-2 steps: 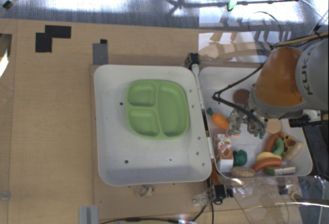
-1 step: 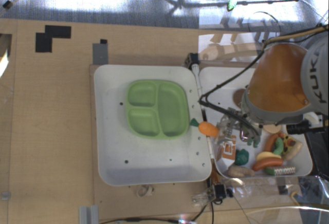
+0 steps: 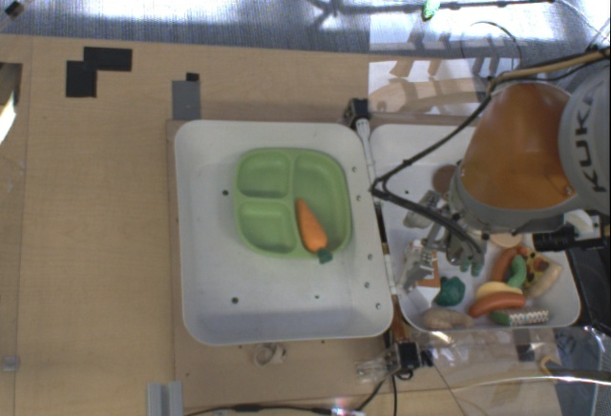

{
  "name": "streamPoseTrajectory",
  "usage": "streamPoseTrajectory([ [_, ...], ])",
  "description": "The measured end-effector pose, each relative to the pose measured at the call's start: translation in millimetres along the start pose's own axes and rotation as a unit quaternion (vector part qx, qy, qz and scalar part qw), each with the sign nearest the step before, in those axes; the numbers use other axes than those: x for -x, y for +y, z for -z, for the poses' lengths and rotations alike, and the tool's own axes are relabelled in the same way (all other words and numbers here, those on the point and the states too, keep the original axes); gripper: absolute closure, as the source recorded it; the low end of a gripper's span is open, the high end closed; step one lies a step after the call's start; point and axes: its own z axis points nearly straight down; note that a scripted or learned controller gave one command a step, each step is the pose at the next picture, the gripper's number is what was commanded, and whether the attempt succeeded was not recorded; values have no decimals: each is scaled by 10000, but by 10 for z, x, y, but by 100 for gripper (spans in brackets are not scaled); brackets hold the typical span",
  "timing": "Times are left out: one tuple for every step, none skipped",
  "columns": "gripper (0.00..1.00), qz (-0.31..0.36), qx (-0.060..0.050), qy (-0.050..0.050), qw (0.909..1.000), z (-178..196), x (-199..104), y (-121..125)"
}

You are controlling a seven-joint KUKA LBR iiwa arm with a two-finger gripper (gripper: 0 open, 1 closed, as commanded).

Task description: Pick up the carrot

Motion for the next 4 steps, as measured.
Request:
streamPoseTrajectory([
  [0,4,32,10,10000,-8,298,1099],
  [0,1283,-2,15,9917,-883,44,1485],
  [100,1301,-34,65,9915,-818,23,1465],
  [100,3170,11,-9,9484,10,-318,1033],
])
